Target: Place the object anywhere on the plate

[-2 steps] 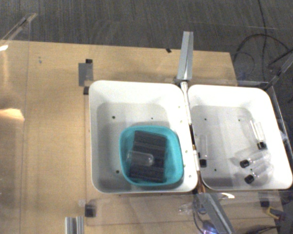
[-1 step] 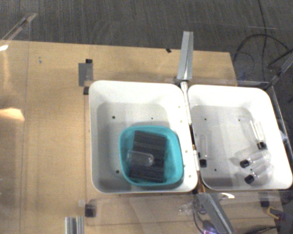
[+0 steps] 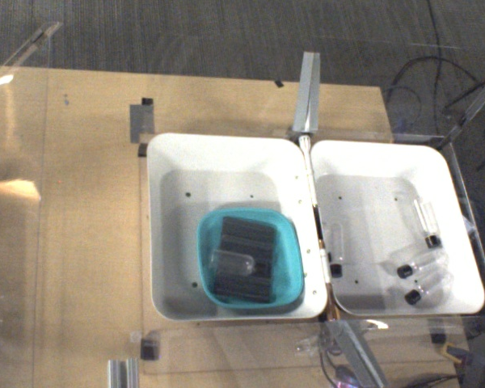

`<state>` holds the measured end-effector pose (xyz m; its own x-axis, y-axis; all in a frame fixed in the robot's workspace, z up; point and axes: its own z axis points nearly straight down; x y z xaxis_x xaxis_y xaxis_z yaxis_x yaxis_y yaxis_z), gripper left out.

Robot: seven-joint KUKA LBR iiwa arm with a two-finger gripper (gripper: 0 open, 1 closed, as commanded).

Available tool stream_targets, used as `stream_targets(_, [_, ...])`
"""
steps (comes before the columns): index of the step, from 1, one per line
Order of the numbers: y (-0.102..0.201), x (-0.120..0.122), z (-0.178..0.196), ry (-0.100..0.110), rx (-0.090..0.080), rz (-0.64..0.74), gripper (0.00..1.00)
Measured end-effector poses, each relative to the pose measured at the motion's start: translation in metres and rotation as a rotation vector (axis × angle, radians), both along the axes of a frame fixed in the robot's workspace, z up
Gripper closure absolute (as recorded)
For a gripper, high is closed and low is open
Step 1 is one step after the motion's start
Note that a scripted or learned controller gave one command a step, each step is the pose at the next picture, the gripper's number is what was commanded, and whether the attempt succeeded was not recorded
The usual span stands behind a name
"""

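A teal square plate (image 3: pixel 289 259) sits in the left white bin (image 3: pixel 168 217), toward its front right. On the plate lies a dark ribbed block (image 3: pixel 249 245). A small clear vial (image 3: pixel 231 263) rests on top of the block, near its left front part. In the right white bin (image 3: pixel 364 208) lie several clear vials with black caps. One vial (image 3: pixel 427 221) is near the right wall. Two vials (image 3: pixel 418 275) are grouped at the front right. Another vial (image 3: pixel 333 252) lies along the left wall.
The two bins stand side by side on a wooden bench (image 3: pixel 65 217), with a grey metal post (image 3: pixel 307 95) rising behind their shared wall. Cables (image 3: pixel 420 87) lie at the bench's far right. Small metal brackets (image 3: pixel 141 120) sit around the bins.
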<state>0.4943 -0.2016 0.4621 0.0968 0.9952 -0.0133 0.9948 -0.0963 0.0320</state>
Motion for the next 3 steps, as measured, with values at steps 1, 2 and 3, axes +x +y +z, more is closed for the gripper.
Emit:
stream_targets(1, [0.0,0.0,0.0,0.001,0.0,0.0,0.0])
stream_targets(2, [0.001,0.002,0.013,-0.01,-0.006,0.008,1.0])
stream_targets(3, [0.02,0.034,-0.056,0.024,0.013,0.037,1.0])
